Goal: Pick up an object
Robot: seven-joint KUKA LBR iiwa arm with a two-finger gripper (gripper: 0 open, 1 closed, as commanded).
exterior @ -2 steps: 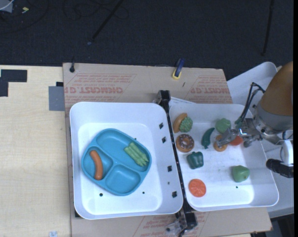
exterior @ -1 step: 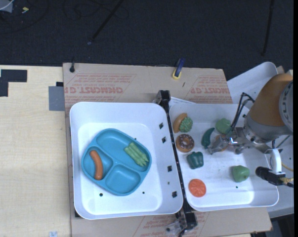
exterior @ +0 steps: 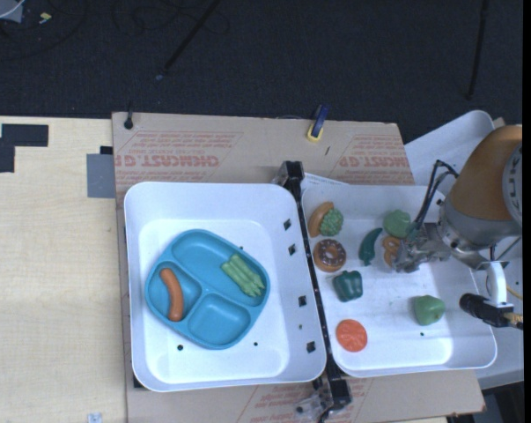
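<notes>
In the right bin (exterior: 397, 346) lie several toy foods: a doughnut (exterior: 329, 255), a green pepper (exterior: 348, 285), a red tomato slice (exterior: 351, 335), a green lump (exterior: 428, 307), a dark green piece (exterior: 369, 246), an orange and green piece (exterior: 326, 220) and a green and orange piece (exterior: 394, 229). My gripper (exterior: 408, 258) hangs low over the bin, right beside the green and orange piece. The wrist hides what lies under it.
The left bin (exterior: 151, 342) holds a blue divided plate (exterior: 207, 324) with a sausage (exterior: 172, 293) and green beans (exterior: 244, 274). A black divider (exterior: 305, 271) runs between the bins. The arm's orange band (exterior: 490, 179) reaches in from the right.
</notes>
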